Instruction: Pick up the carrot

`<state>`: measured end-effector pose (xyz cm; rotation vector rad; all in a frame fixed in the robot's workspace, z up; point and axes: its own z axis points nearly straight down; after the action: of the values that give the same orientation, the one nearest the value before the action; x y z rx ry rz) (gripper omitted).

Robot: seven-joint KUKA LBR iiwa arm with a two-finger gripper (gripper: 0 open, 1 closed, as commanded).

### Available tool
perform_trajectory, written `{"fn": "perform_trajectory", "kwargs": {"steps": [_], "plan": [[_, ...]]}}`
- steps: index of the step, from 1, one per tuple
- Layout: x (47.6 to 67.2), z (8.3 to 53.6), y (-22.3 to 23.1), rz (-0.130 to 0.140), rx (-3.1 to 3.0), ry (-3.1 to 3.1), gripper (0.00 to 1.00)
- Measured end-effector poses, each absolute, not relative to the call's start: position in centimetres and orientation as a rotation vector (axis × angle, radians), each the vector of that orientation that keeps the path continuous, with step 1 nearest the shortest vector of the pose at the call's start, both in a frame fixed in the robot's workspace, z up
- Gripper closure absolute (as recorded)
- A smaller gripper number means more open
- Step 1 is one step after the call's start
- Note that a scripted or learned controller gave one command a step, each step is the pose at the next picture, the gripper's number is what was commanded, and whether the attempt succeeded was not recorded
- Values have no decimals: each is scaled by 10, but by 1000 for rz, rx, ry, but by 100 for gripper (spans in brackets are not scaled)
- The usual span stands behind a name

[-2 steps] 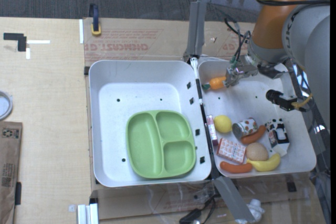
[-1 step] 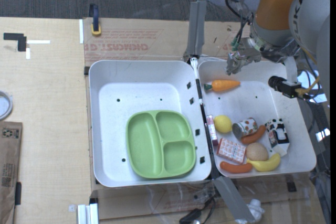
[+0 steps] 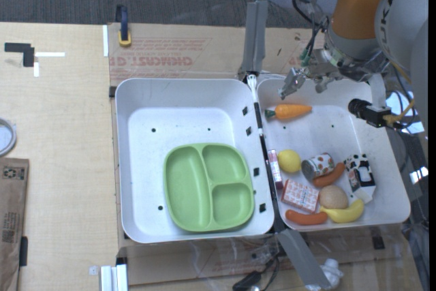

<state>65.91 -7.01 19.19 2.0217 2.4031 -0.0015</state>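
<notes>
Clearly orange carrot [image 3: 291, 112], green stem, lying flat

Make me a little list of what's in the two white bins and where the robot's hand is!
left bin: green three-part plastic plate
right bin: orange carrot with a green tip, alone at the far end
near end of right bin: yellow lemon, small can, yellow banana, other toy food
gripper: above the far edge of the right bin, just beyond the carrot, not touching it
</notes>
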Motion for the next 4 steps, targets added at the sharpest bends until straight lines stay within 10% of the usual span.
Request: {"fn": "perform_trajectory", "kwargs": {"steps": [1, 2, 3, 4], "plan": [[652, 92, -101, -1, 1872, 2522, 0], [652, 92, -101, -1, 1872, 2522, 0], [652, 102, -103, 0, 1875, 2517, 100], [659, 192, -79, -2, 2242, 2200, 100]]}}
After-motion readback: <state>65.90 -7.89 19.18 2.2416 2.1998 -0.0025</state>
